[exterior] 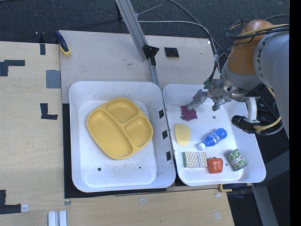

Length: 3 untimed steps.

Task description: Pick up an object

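My gripper (206, 102) hangs over the back of the right bin (244, 173), open, its two fingers spread with nothing between them. Just below and left of one fingertip lies a small purple object (188, 113). Further forward in that bin sit a pale yellow lump (182, 134), a blue bottle (214, 138) lying on its side, a patterned small box (195, 159), a red pepper-like object (215, 165) and a green can (236, 159).
The left bin (80, 173) holds a yellow divided plate (120, 127). A slanted metal pole (134, 27) rises behind the bins. Black cables (254, 124) trail at the right bin's right rim under the arm.
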Tool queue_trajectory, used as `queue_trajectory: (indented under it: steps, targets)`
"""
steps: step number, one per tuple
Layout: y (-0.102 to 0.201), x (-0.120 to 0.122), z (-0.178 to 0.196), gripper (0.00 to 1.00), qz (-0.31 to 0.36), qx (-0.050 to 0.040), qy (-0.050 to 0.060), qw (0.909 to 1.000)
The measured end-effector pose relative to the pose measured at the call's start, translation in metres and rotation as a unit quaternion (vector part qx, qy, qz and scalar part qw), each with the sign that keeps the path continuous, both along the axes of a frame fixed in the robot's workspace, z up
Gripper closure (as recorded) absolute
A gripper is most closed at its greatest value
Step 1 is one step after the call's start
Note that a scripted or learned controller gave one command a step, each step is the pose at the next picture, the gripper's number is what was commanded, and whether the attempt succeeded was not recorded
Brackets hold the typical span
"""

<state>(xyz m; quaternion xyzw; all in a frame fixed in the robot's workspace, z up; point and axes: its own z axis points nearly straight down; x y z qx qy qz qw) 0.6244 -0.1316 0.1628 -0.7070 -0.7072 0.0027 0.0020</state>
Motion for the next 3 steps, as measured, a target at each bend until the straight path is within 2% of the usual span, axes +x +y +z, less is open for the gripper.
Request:
queue_trajectory:
  steps: [1, 2, 3]
  targets:
    - [-0.006, 0.006, -0.056, 0.00, 0.000, -0.0001, -0.001, 1.0000]
    - [-0.006, 0.007, -0.078, 0.00, 0.001, -0.0007, -0.003, 1.0000]
    - [-0.008, 0.010, -0.062, 1.00, 0.001, -0.0036, -0.009, 1.0000]
